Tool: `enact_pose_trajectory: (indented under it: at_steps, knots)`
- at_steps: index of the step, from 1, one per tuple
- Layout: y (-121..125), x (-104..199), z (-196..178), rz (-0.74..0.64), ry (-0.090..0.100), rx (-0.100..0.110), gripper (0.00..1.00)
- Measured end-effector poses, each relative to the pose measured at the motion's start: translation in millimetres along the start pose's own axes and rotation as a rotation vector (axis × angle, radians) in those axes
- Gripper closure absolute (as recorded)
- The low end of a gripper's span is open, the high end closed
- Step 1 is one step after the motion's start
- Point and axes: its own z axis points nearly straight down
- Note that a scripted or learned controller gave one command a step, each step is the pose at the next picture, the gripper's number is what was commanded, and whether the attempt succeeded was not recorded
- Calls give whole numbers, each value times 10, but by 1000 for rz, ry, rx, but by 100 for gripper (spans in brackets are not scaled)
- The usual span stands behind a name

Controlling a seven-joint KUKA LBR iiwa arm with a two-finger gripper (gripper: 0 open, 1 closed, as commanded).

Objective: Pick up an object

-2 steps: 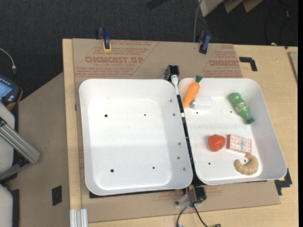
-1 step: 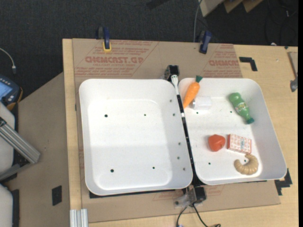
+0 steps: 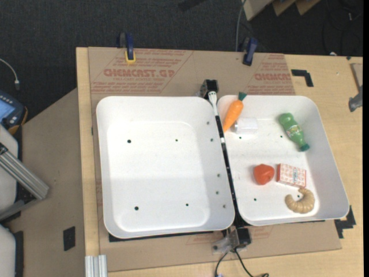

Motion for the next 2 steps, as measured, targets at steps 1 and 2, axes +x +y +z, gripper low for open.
enact_pose_trajectory:
  at_steps: [1,2]
  knots:
    - [9,-1,-111,-1,-2,-5,100]
    - [8,-1,-106,-1,-2,-4,0]
